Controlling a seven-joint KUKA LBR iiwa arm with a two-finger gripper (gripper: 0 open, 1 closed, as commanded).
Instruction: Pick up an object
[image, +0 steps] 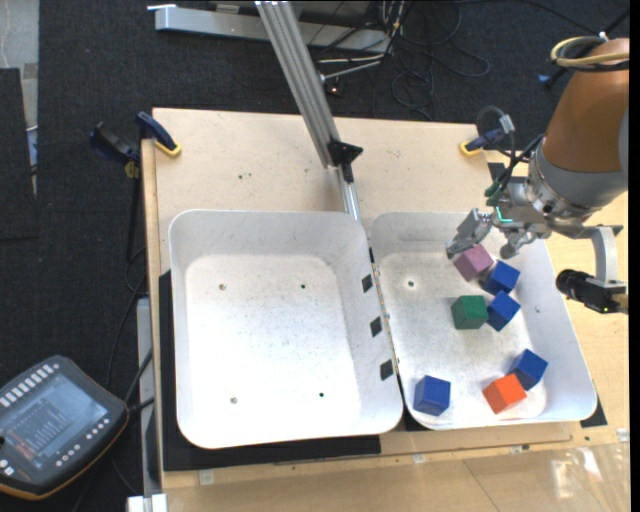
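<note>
The gripper (492, 232) hangs low over the far part of the right bin (570, 345), with one finger on each side of the top of the purple block (473, 262). Whether the fingers press on the block or merely straddle it cannot be told from this view, so the tool's state is left undecided.

Taking the purple block as the landmark: a blue cube (505, 276) sits just beside it on the side toward the arm, close enough that they may touch. The green cube (468, 312) lies near it toward the camera, with a second blue cube (502, 311) against the green one. Well apart from it, along the bin's near rim, lie another blue cube (432, 394), an orange cube (504, 392) and a blue cube (530, 367) touching the orange one. The left bin (190, 300) lies beyond all these, across the shared divider.

The step in hand appears to be the grasp itself, at or just before closing. The next move calls for a firm closure on the block and a straight lift, since the neighbouring blue cube crowds one finger and could be nudged or dragged along.
</note>
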